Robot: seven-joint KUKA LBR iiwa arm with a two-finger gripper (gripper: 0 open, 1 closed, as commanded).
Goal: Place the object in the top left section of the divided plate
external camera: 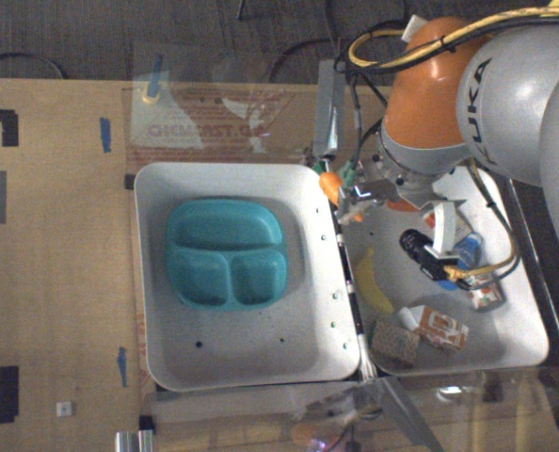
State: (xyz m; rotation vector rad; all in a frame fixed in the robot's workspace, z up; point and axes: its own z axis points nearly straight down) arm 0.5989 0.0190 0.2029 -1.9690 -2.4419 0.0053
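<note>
Overhead, the arm (pixel 487 92) hides its claw above the right bin (pixel 534 347); grip state unclear. Teal plate (pixel 226 252) waits in the left bin (pixel 157 347).

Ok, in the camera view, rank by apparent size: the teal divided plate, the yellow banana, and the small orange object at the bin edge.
1. Teal divided plate, clearly largest.
2. Yellow banana, partly hidden.
3. Small orange object, smallest.
</note>
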